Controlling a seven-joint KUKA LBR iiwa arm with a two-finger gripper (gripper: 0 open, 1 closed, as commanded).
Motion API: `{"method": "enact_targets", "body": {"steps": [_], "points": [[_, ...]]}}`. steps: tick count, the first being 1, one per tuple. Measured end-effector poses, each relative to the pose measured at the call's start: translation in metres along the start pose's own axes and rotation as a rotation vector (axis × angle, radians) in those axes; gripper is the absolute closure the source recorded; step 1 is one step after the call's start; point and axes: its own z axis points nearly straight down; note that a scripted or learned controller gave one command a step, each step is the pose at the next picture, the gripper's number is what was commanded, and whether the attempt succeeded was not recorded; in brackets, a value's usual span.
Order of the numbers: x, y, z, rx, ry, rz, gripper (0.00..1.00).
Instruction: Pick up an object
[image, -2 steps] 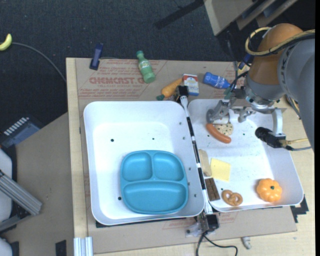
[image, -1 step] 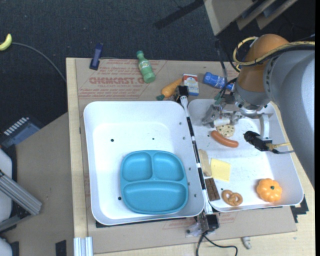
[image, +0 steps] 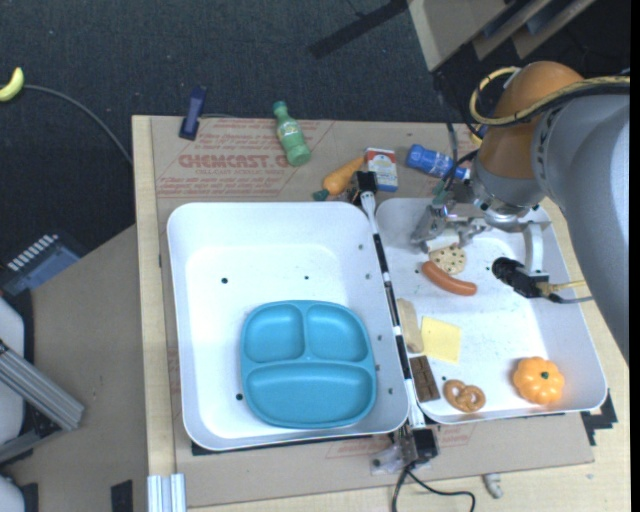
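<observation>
My gripper (image: 446, 230) hangs low over the far end of the right bin (image: 570, 330). Just in front of it lies a round speckled cracker (image: 451, 260), and a red-brown sausage (image: 449, 281) lies right beside the cracker on its near side. I see nothing held in the gripper. Nearer in the same bin are a yellow cheese slice (image: 441, 338), a pretzel (image: 465, 396) and a small orange pumpkin (image: 538, 381).
The left bin (image: 210, 260) holds a blue divided plate (image: 307, 362). A tan strip (image: 407, 325) and a brown bar (image: 425, 378) lie along the right bin's left wall. Behind the bins sit a green bottle (image: 292, 135), a carrot (image: 345, 176), a small carton (image: 381, 170) and a blue can (image: 430, 160).
</observation>
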Motion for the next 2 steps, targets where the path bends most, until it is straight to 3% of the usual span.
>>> {"method": "enact_targets", "body": {"steps": [1,2], "points": [[0.101,-0.068,-0.087,0.009,0.007,0.0,1.0],[0.119,-0.108,-0.09,0.012,0.006,0.002,1.0]]}}
